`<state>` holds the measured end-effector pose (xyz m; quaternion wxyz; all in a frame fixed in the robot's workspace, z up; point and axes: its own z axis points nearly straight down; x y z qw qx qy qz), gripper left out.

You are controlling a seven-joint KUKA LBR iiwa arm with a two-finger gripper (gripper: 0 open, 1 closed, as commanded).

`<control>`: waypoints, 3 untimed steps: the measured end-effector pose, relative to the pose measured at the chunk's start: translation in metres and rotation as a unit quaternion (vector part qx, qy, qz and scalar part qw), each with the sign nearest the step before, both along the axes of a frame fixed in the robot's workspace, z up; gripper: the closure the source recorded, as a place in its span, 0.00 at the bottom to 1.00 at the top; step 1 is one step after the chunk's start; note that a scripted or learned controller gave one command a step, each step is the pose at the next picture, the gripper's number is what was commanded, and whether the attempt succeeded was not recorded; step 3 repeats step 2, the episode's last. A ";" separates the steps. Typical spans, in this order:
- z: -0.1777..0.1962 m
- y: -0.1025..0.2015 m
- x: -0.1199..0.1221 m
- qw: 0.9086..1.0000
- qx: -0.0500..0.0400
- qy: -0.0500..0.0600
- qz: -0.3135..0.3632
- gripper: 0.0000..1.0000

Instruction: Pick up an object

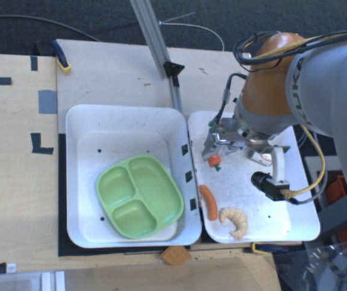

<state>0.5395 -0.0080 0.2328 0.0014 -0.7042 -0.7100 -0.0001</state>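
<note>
The grey arm with its orange band reaches in from three o'clock and its hand (214, 153) hangs low over the right-hand shallow white plastic bin (294, 223), near that bin's ten o'clock corner. A small orange-and-green toy piece, perhaps a little carrot (214, 160), sits right at the fingertips; whether it is pinched between them or merely lies beneath them, and whether the hand is spread or pressed together, I cannot tell from this slanting view. The step in hand looks like the grasp itself, or the moment just about it. Should the small piece not be caught, two other candidates lie toward six o'clock in the same bin: a slim orange sausage-shaped toy (209, 202) beside the dividing wall, and a pale curled croissant-shaped toy (235, 221) just to its right. The next move calls for a firm closing on the small piece and a straight lift clear of the bin wall. The left-hand white bin (82, 126) carries a light green three-compartment plastic plate (139, 196). Both bins rest on a pale table (100, 65), with a light wooden surface (9, 162) at nine o'clock bearing grey tape marks, and a metal pole (152, 29) rising toward twelve o'clock.
</note>
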 end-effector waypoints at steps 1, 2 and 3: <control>0.006 0.050 0.010 1.000 0.000 0.000 0.000 1.00; -0.001 0.105 0.019 1.000 -0.001 0.000 -0.001 1.00; -0.001 0.105 0.019 1.000 -0.001 0.000 -0.001 1.00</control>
